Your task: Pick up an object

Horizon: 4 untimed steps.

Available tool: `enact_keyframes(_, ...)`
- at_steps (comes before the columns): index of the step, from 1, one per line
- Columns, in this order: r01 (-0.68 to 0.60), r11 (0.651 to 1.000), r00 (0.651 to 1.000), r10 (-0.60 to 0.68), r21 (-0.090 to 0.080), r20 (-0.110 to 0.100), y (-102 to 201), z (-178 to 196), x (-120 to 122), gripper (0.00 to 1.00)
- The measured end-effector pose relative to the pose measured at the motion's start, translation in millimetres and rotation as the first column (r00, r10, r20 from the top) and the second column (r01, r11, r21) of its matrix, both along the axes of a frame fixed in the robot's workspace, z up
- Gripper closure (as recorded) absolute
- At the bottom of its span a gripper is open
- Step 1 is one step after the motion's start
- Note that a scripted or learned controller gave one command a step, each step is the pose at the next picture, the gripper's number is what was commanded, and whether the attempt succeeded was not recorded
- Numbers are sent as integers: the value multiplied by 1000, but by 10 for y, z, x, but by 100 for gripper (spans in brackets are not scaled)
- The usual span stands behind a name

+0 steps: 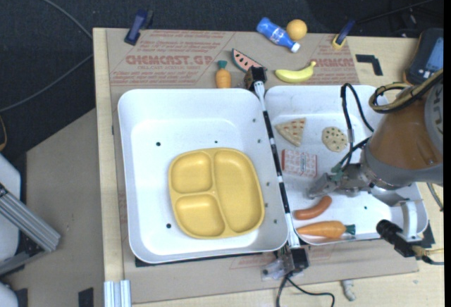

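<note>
My gripper (320, 189) reaches in from the right and hangs low in the right bin (313, 98), just above the upper end of a sausage (312, 208). A carrot (324, 230) lies below the sausage near the bin's front wall. Further back in the same bin lie a pizza slice (291, 131), a cookie (332, 137) and a small red-and-white packet (299, 162). Nothing shows between the fingers.
The left bin (141, 122) holds a yellow divided plate (214, 192). Behind the bins on the cardboard lie a banana (295, 72), a watermelon slice (244, 59), a small carrot (223, 77), a blue bottle (276, 33) and an orange (297, 29). The arm's bulk (405, 140) covers the right bin's right side.
</note>
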<state>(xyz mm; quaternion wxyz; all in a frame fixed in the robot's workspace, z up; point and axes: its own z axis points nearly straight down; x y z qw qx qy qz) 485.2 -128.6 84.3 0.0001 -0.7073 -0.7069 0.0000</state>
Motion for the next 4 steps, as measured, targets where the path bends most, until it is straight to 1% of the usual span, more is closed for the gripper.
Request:
enact_keyframes(1, -1, 1000, 1000, 1, 2, -3, 264, -1, -67, 0)
enact_keyframes(2, -1, 1000, 1000, 1, 2, -2, 314, -1, -65, 0)
enact_keyframes(3, 0, 1000, 1000, 0, 0, 0, 226, -1, -65, 0)
enact_keyframes(4, -1, 1000, 1000, 1, 1, -2, 350, -1, -64, 0)
